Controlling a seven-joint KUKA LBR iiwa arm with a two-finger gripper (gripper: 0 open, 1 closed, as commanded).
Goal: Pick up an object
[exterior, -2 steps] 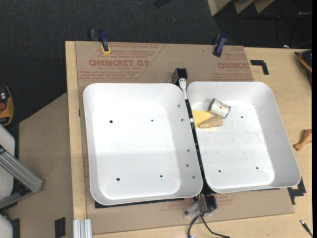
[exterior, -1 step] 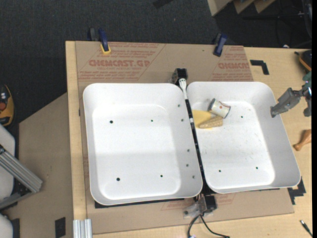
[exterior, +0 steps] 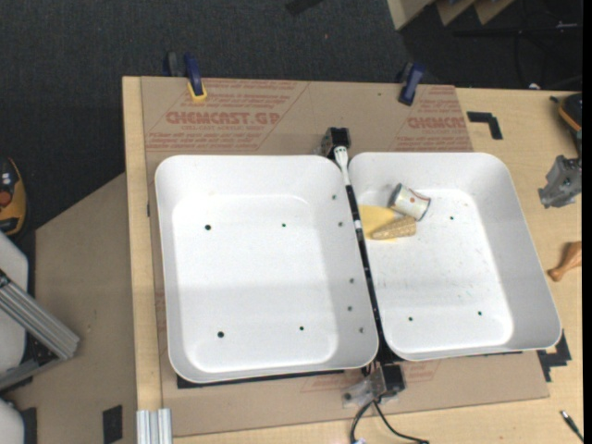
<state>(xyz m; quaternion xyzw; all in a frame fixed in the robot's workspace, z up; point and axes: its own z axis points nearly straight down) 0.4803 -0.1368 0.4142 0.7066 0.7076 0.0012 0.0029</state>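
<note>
Brown board (exterior: 277,109) bears bins; yellow wedge (exterior: 384,223) touches small cylinder (exterior: 408,202).

A brown board (exterior: 305,109) printed with red lettering covers the bench (exterior: 92,248), and two blue clamps (exterior: 192,74) pin its far edge, one near each far corner. On it sit two shallow white bins side by side, the left bin (exterior: 176,248) and the right bin (exterior: 518,248), touching along a dark seam fitted with small black brackets (exterior: 337,141) at each end. Cables (exterior: 375,419) trail off the near edge. Dark carpet (exterior: 111,17) lies beyond the bench.
</note>
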